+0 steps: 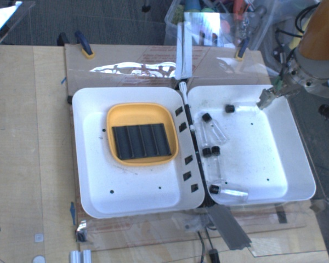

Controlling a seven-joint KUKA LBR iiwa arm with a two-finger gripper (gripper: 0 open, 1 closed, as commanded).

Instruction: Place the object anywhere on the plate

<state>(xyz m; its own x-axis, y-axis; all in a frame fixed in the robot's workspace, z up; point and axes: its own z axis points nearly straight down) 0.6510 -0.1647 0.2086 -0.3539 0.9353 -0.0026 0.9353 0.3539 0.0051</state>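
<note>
A yellow plate (116, 115) sits in the left bin (93, 196). A black ridged rectangular object (141, 141) lies flat on the plate, filling most of its middle. My gripper (266, 98) hangs at the far right corner of the right bin (274, 158), well away from the plate and the black object. Nothing shows in the gripper. The arm's orange band (319, 34) is at the upper right.
Several clear vials with black caps lie in the right bin: one near the gripper (238, 108), others along the left side (214, 129), and one at the front (230, 192). Small black clips (188, 159) line the divider between the bins. A clutter box (225, 7) stands behind.
</note>
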